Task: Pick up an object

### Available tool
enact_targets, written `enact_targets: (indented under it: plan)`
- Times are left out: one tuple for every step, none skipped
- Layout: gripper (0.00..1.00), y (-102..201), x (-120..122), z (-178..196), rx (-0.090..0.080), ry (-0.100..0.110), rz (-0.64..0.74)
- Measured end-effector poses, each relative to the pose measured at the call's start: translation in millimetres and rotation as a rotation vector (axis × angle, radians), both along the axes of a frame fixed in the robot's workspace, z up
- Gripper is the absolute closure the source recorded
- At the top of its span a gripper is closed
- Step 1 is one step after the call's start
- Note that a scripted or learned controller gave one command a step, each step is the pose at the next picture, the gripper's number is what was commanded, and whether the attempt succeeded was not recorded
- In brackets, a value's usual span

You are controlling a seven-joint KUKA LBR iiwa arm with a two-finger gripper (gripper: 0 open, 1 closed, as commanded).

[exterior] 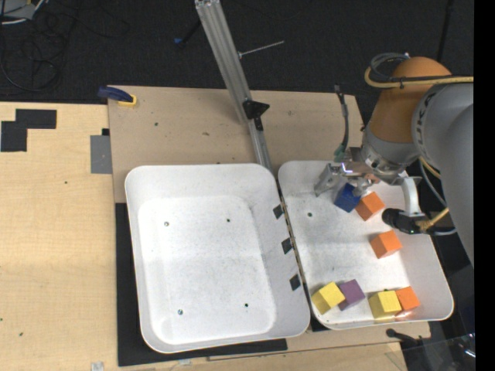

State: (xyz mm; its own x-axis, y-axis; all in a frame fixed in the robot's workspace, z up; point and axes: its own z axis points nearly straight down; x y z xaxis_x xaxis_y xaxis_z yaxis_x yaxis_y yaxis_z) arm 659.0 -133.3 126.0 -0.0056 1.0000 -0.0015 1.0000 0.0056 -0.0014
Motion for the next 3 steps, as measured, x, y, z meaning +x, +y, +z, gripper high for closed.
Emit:
enact_targets:
  plan:
    - [0.00, -2.1, 5.6, -5.3, -0.004, -0.023, -0.003]
    - [1.00, -3.2, 6.6, 5.0, -0.006, -0.024, -0.002]
    - [1.00, -5.4, 2.3, 49.0, 0.001, -0.003, -0.005]
